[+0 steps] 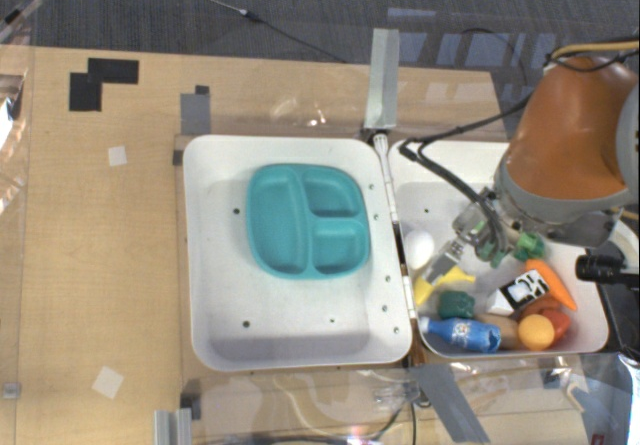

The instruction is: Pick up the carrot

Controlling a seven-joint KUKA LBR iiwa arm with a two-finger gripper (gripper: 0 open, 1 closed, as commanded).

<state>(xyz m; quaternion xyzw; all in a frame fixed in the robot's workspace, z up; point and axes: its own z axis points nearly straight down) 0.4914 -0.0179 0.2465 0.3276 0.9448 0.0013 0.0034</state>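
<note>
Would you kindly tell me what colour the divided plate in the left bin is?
The divided plate is teal, a blue-green, seen clearly in the camera view.

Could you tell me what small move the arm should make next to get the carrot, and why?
Probably shift the gripper toward the bin's right side and lower it: the carrot lies right of it in the right bin, beside the green toy.

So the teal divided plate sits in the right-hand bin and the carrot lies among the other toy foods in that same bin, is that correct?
Not quite. The camera view shows the teal divided plate in the left bin, alone. The carrot does lie in the right bin among the other toy foods, just below the gripper.
</note>
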